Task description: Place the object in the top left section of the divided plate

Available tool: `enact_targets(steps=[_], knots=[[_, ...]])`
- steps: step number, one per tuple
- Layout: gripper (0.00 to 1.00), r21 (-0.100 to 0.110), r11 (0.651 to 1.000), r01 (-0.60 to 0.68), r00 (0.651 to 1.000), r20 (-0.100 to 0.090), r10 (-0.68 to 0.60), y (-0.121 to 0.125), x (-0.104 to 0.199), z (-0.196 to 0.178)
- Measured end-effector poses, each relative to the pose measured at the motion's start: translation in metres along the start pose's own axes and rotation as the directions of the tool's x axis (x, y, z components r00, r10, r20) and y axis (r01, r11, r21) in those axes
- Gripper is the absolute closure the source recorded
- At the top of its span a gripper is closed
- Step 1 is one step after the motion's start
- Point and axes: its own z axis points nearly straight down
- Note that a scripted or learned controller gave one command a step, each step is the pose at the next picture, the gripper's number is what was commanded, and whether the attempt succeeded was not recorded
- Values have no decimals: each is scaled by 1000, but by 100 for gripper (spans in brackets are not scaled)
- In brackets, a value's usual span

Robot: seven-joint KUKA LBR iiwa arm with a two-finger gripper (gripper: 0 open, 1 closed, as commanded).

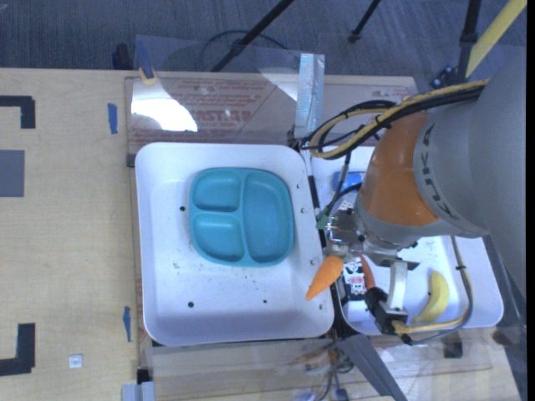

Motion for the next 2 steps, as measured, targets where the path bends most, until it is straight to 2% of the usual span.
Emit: enact_targets(steps=[1, 2], knots=[[100, 42, 999, 22, 1000, -18, -22, -11, 0, -49], [100, 45, 999, 5, 1000, -17, -5, -29, 87, 5]])
